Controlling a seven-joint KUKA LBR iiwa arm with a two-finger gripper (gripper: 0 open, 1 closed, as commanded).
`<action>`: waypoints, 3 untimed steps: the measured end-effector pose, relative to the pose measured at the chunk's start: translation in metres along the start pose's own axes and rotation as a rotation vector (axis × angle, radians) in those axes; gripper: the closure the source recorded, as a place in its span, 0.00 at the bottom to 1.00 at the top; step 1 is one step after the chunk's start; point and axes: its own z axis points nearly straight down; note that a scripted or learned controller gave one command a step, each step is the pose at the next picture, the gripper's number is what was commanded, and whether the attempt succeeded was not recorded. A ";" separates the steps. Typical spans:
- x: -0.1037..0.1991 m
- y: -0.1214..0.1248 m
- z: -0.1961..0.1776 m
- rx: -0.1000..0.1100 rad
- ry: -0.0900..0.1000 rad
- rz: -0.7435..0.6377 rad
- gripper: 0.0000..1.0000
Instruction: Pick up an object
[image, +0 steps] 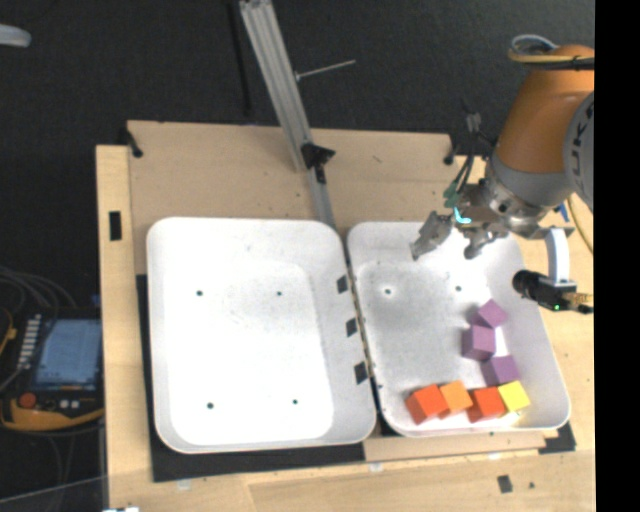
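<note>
My gripper (452, 240) hangs over the far edge of the right bin (400, 300), its two fingers spread apart and open with nothing between them. Three purple blocks (485, 340) lie in a line along the bin's right side, below the gripper. At the near edge sits a row of orange blocks (430, 402), a red-orange block (487, 402) and a yellow block (514, 396). All the blocks are well apart from the gripper.
The left bin (250, 330) lies beside the right one. A slanted metal pole (290, 110) rises from the bench behind the bins. A black fitting (540, 288) sticks over the right bin's right rim. A blue device (60, 360) sits off the bench at left.
</note>
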 end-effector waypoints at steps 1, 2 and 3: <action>0.000 0.001 -0.002 -0.005 0.000 0.000 0.00; 0.000 0.002 0.061 0.001 -0.003 0.004 0.00; -0.006 -0.002 0.104 0.000 -0.004 0.006 0.00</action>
